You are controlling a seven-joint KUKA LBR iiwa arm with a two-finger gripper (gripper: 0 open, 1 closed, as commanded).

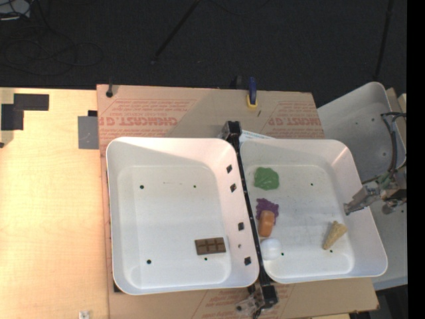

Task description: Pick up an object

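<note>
Cream-coloured, cone-like object [334, 234] lying in the right bin [358, 258], toward five o'clock of that bin's floor, nearest of all pieces to the gripper [352, 206]. Gripper perched at the bin's right rim, about three o'clock, just beside the cone but apart from it, holding nothing; whether spread or pressed together, impossible to tell at this size.

Best done, judging from the layout: drop straight down over the cone's middle, closing across its narrow width rather than along its length, and keep off the sloping bin wall close by. Long axis running from one o'clock to seven o'clock, wider end up toward one, thin end down toward seven.

Clustered along the divider at nine o'clock of the same bin: green lump [266, 178], purple piece [267, 207], orange piece [265, 224], white ball [271, 248]. Crowded, so a poorer choice. Brown bar [210, 246] alone in the left bin [133, 271], well apart, around six o'clock.
</note>
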